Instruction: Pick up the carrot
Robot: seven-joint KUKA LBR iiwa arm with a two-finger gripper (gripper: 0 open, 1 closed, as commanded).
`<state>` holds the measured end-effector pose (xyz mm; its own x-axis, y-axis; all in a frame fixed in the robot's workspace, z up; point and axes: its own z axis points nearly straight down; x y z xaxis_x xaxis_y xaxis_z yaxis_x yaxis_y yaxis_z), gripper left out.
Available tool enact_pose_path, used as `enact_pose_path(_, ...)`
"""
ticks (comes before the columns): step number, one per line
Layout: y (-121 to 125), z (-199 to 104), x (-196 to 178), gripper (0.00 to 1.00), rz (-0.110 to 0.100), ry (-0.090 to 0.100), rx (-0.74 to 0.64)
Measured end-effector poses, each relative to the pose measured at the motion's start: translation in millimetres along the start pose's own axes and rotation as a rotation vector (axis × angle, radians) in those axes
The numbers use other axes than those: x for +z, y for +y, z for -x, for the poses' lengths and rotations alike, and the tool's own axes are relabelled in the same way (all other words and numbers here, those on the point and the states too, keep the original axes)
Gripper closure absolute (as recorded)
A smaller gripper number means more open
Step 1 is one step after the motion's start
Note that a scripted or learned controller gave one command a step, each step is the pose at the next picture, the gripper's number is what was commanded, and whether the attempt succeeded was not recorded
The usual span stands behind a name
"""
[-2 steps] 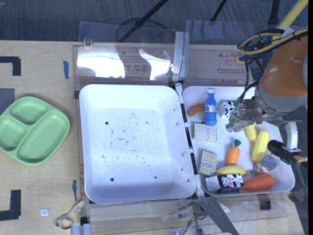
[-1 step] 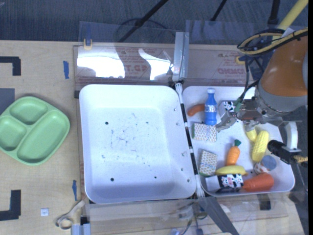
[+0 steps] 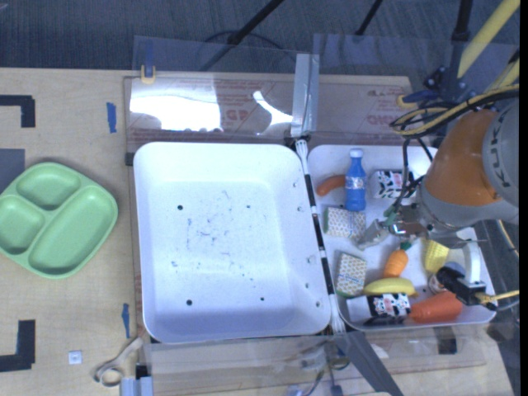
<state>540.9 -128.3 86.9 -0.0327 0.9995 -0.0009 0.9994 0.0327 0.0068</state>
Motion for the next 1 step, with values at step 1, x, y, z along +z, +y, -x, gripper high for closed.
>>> enact_pose_path(1, -40.2, 21.9, -62.8, 0.0, -0.005, 0.001, -0.268)
